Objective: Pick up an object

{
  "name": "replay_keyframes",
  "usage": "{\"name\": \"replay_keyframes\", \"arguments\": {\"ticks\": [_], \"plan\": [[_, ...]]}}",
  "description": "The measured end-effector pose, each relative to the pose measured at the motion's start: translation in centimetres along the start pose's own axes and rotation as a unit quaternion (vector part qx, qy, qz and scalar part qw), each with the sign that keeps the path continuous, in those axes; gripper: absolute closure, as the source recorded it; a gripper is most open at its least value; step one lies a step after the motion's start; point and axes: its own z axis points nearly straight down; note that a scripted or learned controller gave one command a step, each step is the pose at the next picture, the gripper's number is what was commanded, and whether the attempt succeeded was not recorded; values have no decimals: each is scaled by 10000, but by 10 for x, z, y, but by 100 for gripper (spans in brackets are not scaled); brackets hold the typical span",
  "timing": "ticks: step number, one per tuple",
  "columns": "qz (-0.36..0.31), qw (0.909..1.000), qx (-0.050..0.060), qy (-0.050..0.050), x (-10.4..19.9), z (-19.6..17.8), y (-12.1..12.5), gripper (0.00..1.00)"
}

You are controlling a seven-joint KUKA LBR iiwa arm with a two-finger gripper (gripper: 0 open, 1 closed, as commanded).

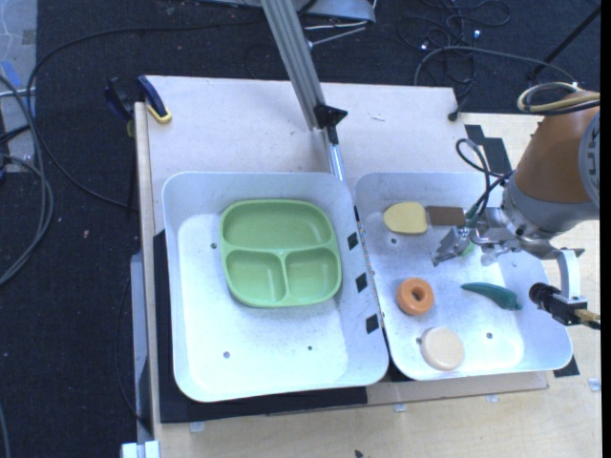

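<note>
While the two-finger gripper (454, 247) hangs with its fingers spread and nothing between them, a teal curved plastic piece (494, 295) lies just below it in the right white bin (544, 351). An orange ring (415, 297) sits near, a yellow oval block (406, 218) beyond. Closing off-centre could merely nudge the thin teal piece aside.
</note>
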Motion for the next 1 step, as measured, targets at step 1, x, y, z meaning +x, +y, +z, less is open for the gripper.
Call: {"name": "replay_keyframes", "arguments": {"ticks": [1], "plan": [[-2,10000,0,2,1,54,-1,0]]}}
